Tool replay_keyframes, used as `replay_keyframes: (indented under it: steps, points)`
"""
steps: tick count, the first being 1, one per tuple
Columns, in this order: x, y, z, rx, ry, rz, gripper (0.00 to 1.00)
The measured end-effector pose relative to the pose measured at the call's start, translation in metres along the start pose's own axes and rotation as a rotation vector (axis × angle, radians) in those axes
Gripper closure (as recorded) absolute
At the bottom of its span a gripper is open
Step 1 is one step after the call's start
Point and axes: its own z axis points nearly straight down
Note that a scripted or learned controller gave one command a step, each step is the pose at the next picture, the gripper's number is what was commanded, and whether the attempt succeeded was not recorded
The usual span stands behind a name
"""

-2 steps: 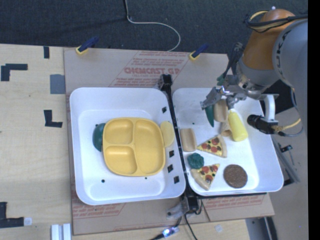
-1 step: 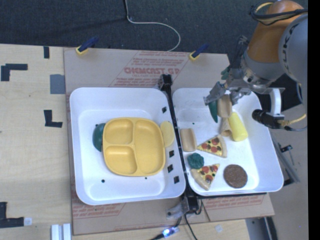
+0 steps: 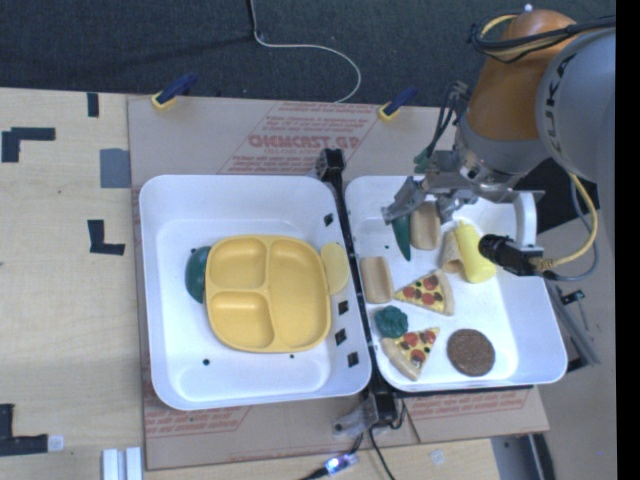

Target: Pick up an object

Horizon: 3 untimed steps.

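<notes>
My gripper hangs over the back of the right bin, its fingers spread apart. Just below them lie a tan bread-like piece and a thin dark green piece; the tan piece sits under the gap, and nothing is lifted. To their right lies a yellow toy. Further forward in the same bin are a tan roll, two pizza slices, a green lump and a brown disc.
The left bin holds a yellow divided plate, with a teal item under its left edge and a pale yellow piece at its right. A black divider clip stands between the bins. The arm's orange band looms at the upper right.
</notes>
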Motion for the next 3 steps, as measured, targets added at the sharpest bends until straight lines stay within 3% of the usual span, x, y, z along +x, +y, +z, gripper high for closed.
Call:
replay_keyframes:
  steps: [2, 3]
  points:
    - [0.098, -0.042, -0.001, 0.002, -0.001, -0.001, 1.00]
    - [0.097, -0.048, 0.003, 0.001, -0.002, 0.004, 1.00]
